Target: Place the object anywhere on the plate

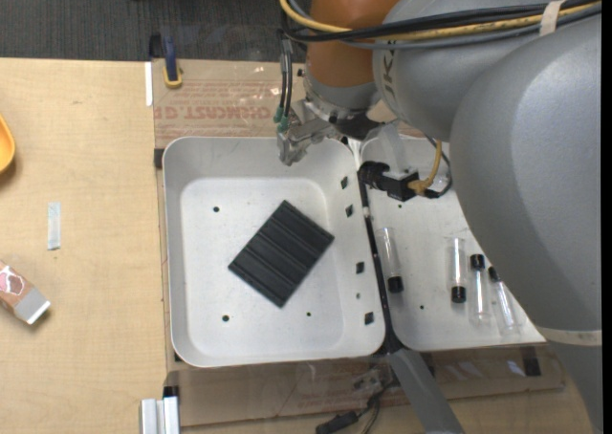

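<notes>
Gripper (290, 147) hangs over left bin's (182, 231) back rim; can't tell its state. Black ribbed plate (281, 253) lies flat mid-bin, apart from gripper. Clear tubes (459, 274) lie in right bin (421, 327).

I had one fixed camera above the bench (76, 155), looked down at a slant, left bin (182, 231) sat fully in frame at middle distance, right bin (430, 313) partly covered by the arm (507, 136), which loomed closest from the right
</notes>
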Robot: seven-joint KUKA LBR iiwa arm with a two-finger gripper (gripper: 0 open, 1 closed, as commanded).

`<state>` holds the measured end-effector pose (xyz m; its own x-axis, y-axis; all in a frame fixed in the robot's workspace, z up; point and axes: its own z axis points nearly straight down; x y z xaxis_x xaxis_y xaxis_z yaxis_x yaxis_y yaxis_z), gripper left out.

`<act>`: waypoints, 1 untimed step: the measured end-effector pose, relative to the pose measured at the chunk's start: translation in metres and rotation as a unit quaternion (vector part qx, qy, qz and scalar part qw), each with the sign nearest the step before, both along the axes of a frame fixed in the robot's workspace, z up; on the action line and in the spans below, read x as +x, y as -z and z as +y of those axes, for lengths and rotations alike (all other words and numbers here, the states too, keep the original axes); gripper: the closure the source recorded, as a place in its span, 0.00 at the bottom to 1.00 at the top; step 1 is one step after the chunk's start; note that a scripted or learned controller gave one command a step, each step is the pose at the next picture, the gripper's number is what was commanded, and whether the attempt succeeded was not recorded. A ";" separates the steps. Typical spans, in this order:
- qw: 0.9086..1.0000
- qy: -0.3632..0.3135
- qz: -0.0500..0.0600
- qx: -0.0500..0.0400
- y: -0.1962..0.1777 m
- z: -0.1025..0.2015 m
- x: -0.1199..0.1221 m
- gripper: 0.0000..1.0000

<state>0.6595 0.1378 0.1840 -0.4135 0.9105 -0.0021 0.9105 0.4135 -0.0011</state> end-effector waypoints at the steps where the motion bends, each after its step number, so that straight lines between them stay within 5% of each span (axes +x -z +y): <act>1: 0.985 -0.174 0.000 0.001 -0.033 -0.005 -0.024 1.00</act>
